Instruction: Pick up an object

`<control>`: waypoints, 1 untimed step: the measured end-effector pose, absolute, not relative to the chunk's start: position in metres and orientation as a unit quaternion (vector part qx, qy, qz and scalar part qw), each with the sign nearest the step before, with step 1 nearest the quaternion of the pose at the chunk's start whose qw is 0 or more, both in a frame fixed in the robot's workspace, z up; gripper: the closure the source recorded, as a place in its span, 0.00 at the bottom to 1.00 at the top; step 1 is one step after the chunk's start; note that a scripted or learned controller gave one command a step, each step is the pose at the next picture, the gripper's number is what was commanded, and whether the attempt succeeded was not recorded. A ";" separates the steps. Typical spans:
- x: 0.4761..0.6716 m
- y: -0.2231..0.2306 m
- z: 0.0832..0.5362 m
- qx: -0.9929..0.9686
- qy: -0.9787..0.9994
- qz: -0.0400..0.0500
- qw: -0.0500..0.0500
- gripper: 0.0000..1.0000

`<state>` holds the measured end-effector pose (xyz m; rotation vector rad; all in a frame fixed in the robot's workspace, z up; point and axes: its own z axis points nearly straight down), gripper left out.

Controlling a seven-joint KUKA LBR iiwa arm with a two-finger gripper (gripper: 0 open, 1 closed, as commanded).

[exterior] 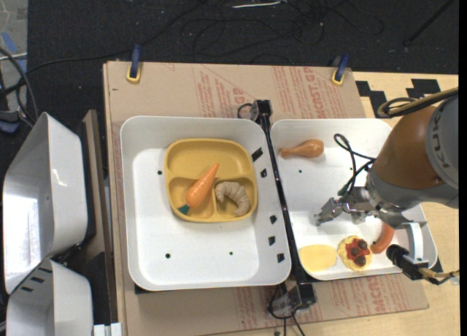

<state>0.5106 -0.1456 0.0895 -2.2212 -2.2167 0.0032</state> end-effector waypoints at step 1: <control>0.512 -0.146 0.102 -0.708 -0.706 0.000 0.000 1.00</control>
